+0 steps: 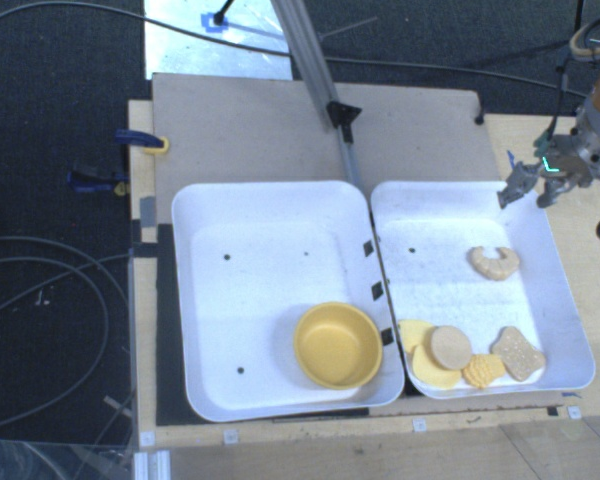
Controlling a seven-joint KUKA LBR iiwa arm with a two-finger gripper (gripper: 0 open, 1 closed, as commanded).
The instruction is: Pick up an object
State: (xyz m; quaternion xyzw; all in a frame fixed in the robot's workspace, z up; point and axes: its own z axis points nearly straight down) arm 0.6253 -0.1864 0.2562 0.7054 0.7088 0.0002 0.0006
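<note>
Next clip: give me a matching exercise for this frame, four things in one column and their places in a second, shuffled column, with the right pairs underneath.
Things
1. yellow bowl
2. curled beige piece
3. gripper
4. ridged yellow piece

Places
A. above the far right corner of the right bin
B. alone in the middle of the right bin
C. near right corner of the left bin
D. near edge of the right bin, between the round tan disc and the tan toast-shaped piece

Pairs: 1-C, 2-B, 3-A, 4-D
</note>
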